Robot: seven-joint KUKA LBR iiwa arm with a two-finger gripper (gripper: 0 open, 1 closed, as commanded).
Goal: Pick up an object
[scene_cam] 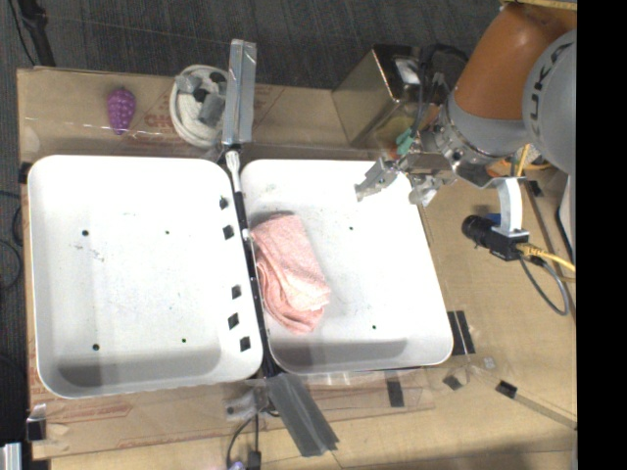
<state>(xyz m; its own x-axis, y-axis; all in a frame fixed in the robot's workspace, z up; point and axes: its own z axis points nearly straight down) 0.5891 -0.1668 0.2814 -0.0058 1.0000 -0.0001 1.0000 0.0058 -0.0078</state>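
Observation:
A pink folded cloth [289, 272] lies in the right bin [392, 292], against its left wall. My gripper [397, 186] hangs over the far right corner of that bin, well to the right of and beyond the cloth. Its two fingers stand apart, with nothing between them.
The left bin [127, 272] sits beside the right one, with a divider [240, 262] between them. Beyond the bins lie a purple object [120, 109] and a white coil [201, 104] on the bench. A metal box [377, 91] stands behind the right bin.

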